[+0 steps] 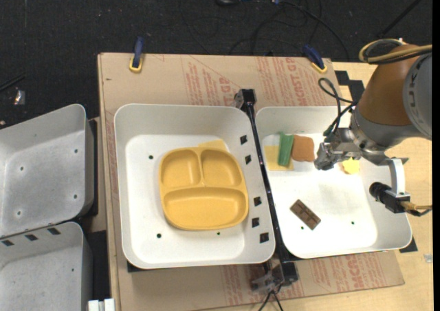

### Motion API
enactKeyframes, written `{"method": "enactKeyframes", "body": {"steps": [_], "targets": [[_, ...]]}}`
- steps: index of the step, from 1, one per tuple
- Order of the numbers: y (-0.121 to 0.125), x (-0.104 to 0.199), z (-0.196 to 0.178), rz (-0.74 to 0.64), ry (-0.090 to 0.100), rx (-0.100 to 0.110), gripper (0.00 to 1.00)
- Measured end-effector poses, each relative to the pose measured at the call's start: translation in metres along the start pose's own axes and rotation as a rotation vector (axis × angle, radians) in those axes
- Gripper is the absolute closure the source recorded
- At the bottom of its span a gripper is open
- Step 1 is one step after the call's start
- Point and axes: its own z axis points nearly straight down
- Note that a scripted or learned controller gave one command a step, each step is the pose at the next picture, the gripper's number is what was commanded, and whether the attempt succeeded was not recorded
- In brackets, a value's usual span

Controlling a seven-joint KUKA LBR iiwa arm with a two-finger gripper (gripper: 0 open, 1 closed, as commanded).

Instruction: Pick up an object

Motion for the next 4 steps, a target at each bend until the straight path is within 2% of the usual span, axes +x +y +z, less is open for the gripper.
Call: {"method": "enactKeyframes", "body": {"steps": [2, 3, 4], "targets": [[-0.003, -0.01, -0.106, 0.0, -0.001, -0.001, 1.0], [0.003, 0.044, -0.113, -0.006, 0.002, 0.002, 1.0], [-0.007, 0.094, -0.109, -0.006, 0.003, 0.006, 1.0]]}}
